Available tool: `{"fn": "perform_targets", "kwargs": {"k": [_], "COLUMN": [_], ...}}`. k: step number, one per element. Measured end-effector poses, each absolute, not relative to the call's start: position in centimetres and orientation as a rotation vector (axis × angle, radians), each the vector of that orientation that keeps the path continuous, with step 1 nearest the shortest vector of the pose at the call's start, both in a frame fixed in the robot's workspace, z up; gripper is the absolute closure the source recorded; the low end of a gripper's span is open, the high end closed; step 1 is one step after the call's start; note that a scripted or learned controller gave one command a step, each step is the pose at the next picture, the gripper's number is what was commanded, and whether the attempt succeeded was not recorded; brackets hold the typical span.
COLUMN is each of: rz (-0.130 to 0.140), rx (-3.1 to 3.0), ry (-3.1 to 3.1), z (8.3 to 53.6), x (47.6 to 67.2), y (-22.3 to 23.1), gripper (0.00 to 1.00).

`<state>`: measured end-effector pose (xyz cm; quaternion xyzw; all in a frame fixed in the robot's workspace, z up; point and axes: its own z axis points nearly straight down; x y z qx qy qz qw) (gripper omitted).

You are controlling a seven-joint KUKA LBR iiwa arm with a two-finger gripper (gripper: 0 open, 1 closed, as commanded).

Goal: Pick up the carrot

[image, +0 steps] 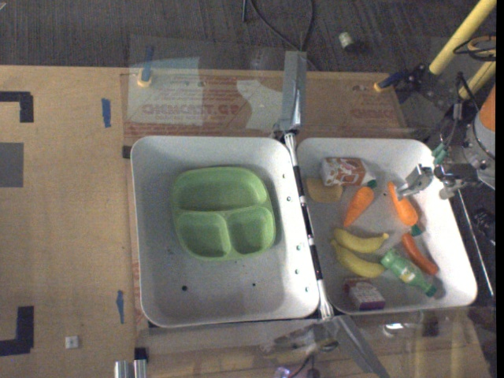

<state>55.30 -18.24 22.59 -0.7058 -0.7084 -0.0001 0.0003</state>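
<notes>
Two shallow white bins sit side by side on the bench; the left bin (150, 235) holds a green divided plate (224, 212) lying near its middle, three compartments facing up; the right bin (465, 278) carries the clutter. The gripper (417, 181) reaches in over that bin's right edge, near its far right corner, and its pale tip hangs just above the upper end of one carrot (403, 209); whether its fingers are spread or pressed together cannot be told, since they show as one small bright shape; nothing is seen pinched between them. That carrot lies tilted along the bin's right side; a second carrot (360, 204) lies slantwise near the bin's middle, its green end pointing toward the near edge; a third orange piece (419, 253), carrot-like, rests further toward the near right corner. Two bananas (358, 250) lie together below the middle carrot, beside a green bottle (406, 272) on its side. A red and white carton (343, 170) and a tan, flat item (323, 190) sit near the far left corner; a small red box (365, 294) lies by the near edge.
</notes>
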Motion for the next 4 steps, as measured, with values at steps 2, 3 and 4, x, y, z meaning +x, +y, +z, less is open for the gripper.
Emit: {"fn": "perform_targets", "kwargs": {"k": [2, 3, 4], "rz": [-0.004, -0.007, -0.004], "rx": [-1.974, -1.979, -2.032], "ry": [-2.453, -2.461, -2.402], "z": [8.7, 10.0, 17.5], "x": [63.0, 63.3, 60.8], "y": [-16.6, -16.7, -11.9], "gripper": [0.00, 1.00, 1.00]}}
